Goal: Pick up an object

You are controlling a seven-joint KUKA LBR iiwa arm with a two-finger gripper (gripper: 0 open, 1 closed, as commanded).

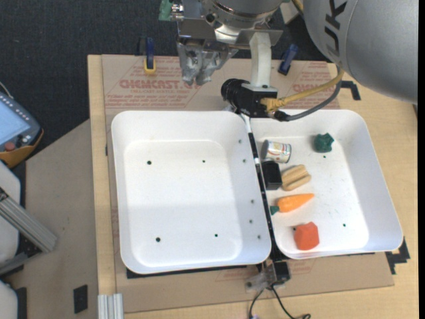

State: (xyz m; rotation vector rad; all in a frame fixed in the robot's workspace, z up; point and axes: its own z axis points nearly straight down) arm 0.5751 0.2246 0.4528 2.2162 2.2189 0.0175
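From here I can't tell my gripper's (201, 65) state, parked at twelve o'clock. The carrot (295, 203), block (306, 236) and can (277, 152) crowd the right bin's (372, 171) nine-o'clock wall; I'd risk clipping it.

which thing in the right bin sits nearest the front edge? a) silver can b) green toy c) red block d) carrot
c, the red block lies lowest in the right bin, below the carrot; the silver can and green toy sit toward the back.
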